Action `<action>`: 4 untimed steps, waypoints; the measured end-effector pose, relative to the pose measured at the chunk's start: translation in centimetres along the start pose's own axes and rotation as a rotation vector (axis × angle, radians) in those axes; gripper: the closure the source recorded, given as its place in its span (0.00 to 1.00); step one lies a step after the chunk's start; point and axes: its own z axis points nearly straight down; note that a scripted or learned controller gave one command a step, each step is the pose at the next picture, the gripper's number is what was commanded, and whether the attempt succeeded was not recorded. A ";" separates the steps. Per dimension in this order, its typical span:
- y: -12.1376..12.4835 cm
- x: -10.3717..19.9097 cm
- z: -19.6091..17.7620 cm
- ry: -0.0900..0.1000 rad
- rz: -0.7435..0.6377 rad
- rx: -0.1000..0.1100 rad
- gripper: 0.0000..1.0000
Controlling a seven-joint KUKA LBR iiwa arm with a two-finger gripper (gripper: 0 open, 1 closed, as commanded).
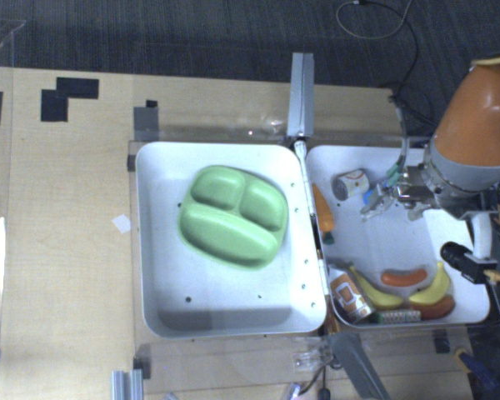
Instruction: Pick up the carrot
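One slim orange carrot [321, 209] lies against the right bin's [400, 155] left wall; hand [382, 198] state unclear.

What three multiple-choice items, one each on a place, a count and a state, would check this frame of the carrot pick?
1. Where does the carrot lie?
A. On the green plate
B. Along the right bin's left wall
C. Outside both bins

2. How many compartments has the green plate?
A. Two
B. Three
C. Five

3. How does the gripper stand to the carrot?
A. Apart from it, over the right bin
B. Clamped on it
C. Over the left bin

Answers: B, it lies by the divider; B, three hollows show; A, white floor separates them.
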 end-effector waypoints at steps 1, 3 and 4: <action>-1.4 0.0 -4.0 0.000 -0.007 -0.003 0.00; -4.9 -0.3 11.2 0.000 0.129 -0.005 1.00; 5.7 3.7 3.8 -0.001 0.248 -0.001 1.00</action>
